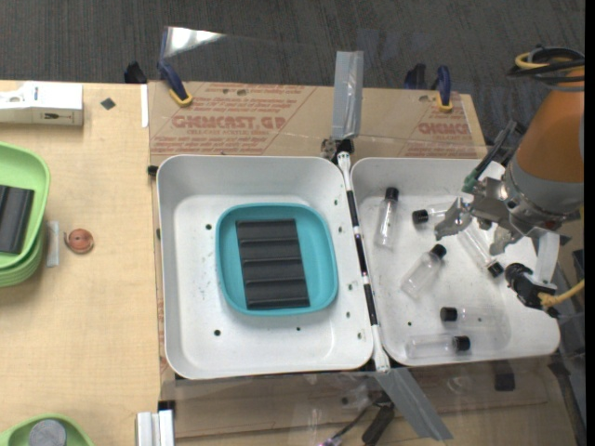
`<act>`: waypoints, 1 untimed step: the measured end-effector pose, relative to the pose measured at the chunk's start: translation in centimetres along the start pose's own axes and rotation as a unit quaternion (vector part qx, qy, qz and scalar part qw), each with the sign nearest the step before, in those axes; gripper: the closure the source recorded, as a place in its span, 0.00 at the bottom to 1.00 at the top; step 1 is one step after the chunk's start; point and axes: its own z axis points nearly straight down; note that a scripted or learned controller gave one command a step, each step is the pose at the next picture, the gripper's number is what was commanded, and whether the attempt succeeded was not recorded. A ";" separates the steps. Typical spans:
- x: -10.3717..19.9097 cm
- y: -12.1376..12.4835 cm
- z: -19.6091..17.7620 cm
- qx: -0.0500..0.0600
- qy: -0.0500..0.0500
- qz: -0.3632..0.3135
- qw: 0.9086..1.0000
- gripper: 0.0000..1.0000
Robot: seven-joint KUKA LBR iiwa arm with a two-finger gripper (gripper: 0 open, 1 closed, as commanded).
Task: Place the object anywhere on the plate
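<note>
A teal plate [229, 249] lies in the left white bin [186, 203] with a black ridged block [271, 263] on it. The right bin [400, 337] holds several clear vials with black caps: one upright-lying near the divider [385, 219], one slanted in the middle [420, 273], one along the front wall [435, 346]. Another vial [482, 248] lies partly under the arm. My gripper [476, 223] hangs over the right bin's far right part, just above that vial, well apart from the plate.
Loose black caps [448, 314] [420, 216] lie in the right bin. A green tray [19, 216], a white box [42, 105] and an orange disc [79, 241] sit on the wooden bench at left. Cardboard [242, 119] with clamps lies behind the bins.
</note>
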 end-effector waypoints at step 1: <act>-7.0 1.8 -7.4 0.000 0.000 0.042 0.999 0.00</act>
